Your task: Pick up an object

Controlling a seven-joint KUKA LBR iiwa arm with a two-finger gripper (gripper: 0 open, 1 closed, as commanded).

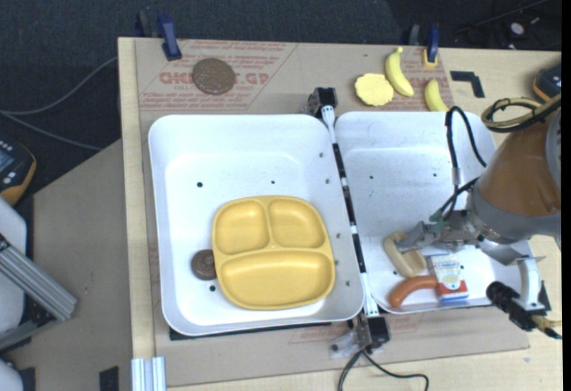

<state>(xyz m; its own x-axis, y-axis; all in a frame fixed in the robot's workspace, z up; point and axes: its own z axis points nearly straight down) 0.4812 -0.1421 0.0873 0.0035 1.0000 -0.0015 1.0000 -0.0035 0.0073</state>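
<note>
Reached in from the right over the right bin (393, 157), orange band above the wrist. Hung low over that bin's near part, gripper (434, 242) just above a small cluster of items. Could not tell how the gripper stood, since the wrist and cabling hid that part.

Lay in the near right bin: a tan, bread-like piece (401, 255) just left of the gripper, a reddish sausage (412, 290) at the near rim, and a small white packet with red and blue print (449, 279) beside it, perhaps touching the sausage. Nothing plainly gripped.

Sat in the left bin (178, 166): a yellow divided plate (270, 251), near and centre, with a brown round cookie (204, 265) tucked against its left edge.

Rested on the bench beyond the bins: a brown disc (213, 75) at far left, a yellow round piece (374, 88), a banana (399, 72) beside it, and another yellow piece (434, 95) further right.
</note>
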